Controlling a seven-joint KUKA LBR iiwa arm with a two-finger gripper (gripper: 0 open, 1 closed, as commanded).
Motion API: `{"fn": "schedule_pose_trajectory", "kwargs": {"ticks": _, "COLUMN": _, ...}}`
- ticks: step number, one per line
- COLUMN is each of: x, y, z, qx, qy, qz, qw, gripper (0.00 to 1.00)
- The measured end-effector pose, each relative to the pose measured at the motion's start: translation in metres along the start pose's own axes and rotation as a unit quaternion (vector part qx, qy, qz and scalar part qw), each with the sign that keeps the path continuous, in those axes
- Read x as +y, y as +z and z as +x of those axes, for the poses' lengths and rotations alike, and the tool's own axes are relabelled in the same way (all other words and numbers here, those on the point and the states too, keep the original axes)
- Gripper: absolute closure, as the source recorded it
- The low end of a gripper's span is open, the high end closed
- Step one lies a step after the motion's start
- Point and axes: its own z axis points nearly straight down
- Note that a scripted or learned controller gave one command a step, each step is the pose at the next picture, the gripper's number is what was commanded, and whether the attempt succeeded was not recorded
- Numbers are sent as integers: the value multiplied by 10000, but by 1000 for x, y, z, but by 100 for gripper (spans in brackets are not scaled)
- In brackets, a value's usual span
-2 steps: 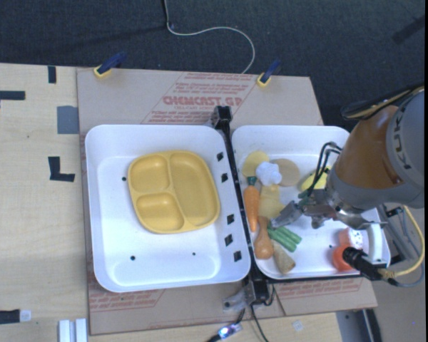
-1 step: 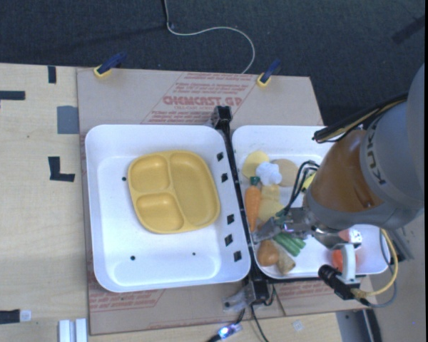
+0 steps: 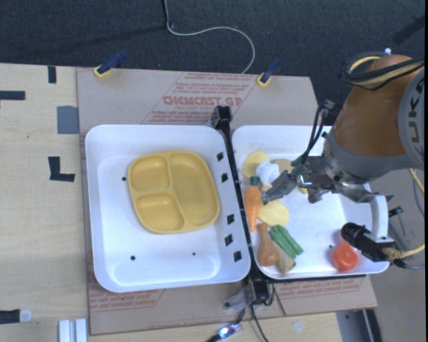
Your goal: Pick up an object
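The right bin [image 3: 315,228] holds several toy foods. An orange carrot [image 3: 252,205] lies by the bin's left wall. A yellow piece [image 3: 255,164] and a white item [image 3: 267,172] sit at the back left, and another yellow piece [image 3: 274,213] lies mid-left. Toward the front are a green vegetable [image 3: 286,241] and a brown piece [image 3: 267,252]. A red tomato [image 3: 345,258] rests at the front right. My gripper [image 3: 276,185] hangs low over the left part of this bin, just right of the carrot and between the white item and the lower yellow piece. Nothing shows in its grasp.
The left bin [image 3: 100,212] holds a yellow divided plate [image 3: 174,191]. A black divider [image 3: 232,191] separates the two bins. The grey and orange arm [image 3: 374,127] covers the right bin's back right. Cardboard [image 3: 200,98] lies under both bins.
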Motion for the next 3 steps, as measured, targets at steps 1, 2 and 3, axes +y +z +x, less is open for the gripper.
{"fn": "schedule_pose_trajectory", "kwargs": {"ticks": 1, "x": -3, "y": 87, "z": 105, "qx": 10, "qy": -17, "qz": 135, "qw": 9999, "gripper": 0}}
{"fn": "schedule_pose_trajectory", "kwargs": {"ticks": 2, "x": -1, "y": 73, "z": 99, "qx": -7, "qy": 26, "qz": 110, "qw": 9999, "gripper": 100}}
{"fn": "schedule_pose_trajectory", "kwargs": {"ticks": 3, "x": 7, "y": -59, "z": 161, "qx": 21, "qy": -14, "qz": 17, "qw": 10000, "gripper": 100}}
